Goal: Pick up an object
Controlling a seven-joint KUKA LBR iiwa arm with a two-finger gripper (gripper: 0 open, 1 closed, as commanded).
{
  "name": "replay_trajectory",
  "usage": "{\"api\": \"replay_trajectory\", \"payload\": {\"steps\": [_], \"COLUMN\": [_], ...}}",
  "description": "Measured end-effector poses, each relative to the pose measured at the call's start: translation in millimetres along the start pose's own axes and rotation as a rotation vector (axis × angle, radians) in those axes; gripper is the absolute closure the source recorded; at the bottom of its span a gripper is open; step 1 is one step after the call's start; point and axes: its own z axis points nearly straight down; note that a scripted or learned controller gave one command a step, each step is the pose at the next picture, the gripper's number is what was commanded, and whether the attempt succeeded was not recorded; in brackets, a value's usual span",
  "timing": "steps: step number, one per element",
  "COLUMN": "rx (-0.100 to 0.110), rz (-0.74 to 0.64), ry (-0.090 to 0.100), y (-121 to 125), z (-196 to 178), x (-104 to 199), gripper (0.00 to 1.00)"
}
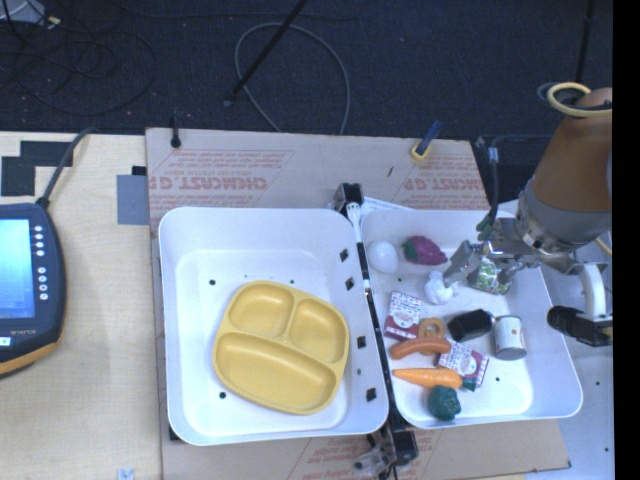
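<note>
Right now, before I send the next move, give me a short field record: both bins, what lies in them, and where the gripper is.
left bin: holds a yellow divided plastic plate
right bin: small mixed items
near its top: white ball, purple toy
near its bottom: orange carrot, dark green round toy
middle: black block, small metal can
gripper: over right bin's upper part, fingers spread, nothing between them

Bench (90,368), cardboard sheet (260,173), two white bins (185,238), pendant (25,283)
</note>
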Motion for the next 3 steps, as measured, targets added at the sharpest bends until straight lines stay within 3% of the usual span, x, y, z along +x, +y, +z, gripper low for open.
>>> {"api": "replay_trajectory", "payload": {"steps": [1,2,3], "rx": [0.003,0.0,-0.003], "rz": [-0.003,-0.001,0.0], "ry": [0.0,-0.002,-0.001], "y": [78.7,77.6,78.3], "z": [130.9,124.8,124.8], "x": [27.7,34.0,16.3], "gripper": [0.0,0.0,0.0]}}
